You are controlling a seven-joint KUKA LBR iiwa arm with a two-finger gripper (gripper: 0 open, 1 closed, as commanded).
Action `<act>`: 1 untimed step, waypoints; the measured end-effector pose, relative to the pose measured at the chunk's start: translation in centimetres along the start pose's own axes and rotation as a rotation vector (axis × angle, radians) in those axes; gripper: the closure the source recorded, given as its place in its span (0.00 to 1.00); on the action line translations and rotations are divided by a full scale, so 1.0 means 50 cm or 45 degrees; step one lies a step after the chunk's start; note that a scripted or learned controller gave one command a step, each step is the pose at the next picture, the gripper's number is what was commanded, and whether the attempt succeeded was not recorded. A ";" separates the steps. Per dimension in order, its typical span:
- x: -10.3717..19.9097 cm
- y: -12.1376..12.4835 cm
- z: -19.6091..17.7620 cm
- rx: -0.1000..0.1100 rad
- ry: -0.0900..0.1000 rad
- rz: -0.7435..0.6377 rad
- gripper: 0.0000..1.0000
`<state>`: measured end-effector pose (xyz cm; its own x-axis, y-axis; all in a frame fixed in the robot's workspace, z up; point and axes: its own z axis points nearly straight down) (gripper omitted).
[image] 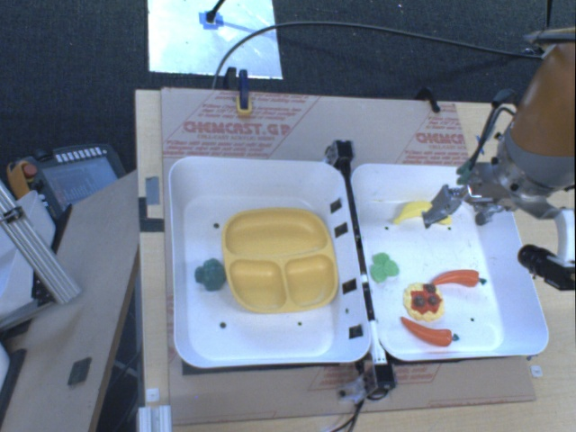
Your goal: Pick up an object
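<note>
Yellow banana-shaped plastic toy lies at nine o'clock, touching my claw. Whether the claw is open I cannot tell; I should centre over it before closing.

Small yellow banana-shaped plastic toy lies flat on its side in the right white bin's upper left area, just beside the claw.

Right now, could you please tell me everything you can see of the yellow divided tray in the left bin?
The yellow tray looks like smooth plastic, with rounded corners. It has three compartments: one long one along the far side and two smaller ones nearer the camera. It lies flat, right way up, about mid-floor in the left bin. A dark green broccoli piece sits at its left edge, close or touching.
</note>
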<state>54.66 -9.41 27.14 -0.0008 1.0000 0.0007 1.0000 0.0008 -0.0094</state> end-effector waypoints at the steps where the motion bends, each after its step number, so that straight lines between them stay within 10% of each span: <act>1: 0.001 0.004 -0.011 -0.015 -0.001 -0.003 0.00</act>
<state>54.85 -9.38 27.69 -0.0029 1.0000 -0.0003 1.0000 0.0029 0.0021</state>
